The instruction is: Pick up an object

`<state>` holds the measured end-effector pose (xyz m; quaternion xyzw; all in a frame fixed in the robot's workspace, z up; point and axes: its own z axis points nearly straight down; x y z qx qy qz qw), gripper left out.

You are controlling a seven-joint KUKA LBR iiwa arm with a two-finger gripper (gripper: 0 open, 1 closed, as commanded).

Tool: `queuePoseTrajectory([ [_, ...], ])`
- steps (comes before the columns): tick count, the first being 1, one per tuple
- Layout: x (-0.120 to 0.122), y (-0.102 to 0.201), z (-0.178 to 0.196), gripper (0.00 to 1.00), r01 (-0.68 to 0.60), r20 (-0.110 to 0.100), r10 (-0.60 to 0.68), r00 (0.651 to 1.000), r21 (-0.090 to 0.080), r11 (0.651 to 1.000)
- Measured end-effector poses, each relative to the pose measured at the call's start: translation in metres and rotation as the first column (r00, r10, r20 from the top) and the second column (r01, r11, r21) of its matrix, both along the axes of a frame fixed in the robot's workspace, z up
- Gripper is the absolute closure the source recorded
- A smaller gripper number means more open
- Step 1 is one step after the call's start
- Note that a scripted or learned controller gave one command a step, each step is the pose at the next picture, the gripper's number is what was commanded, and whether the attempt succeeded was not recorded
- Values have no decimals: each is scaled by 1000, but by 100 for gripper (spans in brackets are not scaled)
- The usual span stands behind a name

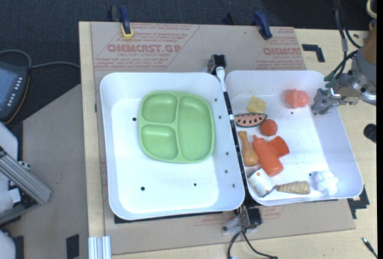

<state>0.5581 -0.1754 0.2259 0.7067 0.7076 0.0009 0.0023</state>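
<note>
The right bin [341,138] holds several toy foods: a pink round piece [295,97], a yellow wedge [257,104], a watermelon slice [249,119], a red tomato [268,127], an orange carrot-like piece [267,155], a tan drumstick [246,148], a red block [279,145], a white cup [260,182], an ice-cream cone [293,188] and a white crumpled item [325,180]. My gripper [322,102] hovers at the right bin's upper right, just right of the pink piece, with nothing seen between its fingers.
The left bin [119,180] carries a green three-compartment plate [177,126]. The bins sit on a cardboard-covered bench [179,42] held by blue clamps [125,20]. A cable [342,30] hangs near the arm at the right.
</note>
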Motion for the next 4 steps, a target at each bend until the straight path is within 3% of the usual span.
queuePoseTrajectory([
  [2,-15,101,9,100,-4,-7,4,1000,4,1000],
  [3,-6,155,10,100,-4,-3,4,1000,3,1000],
  [4,-8,164,0,100,0,-7,0,1000,2,1000],
])
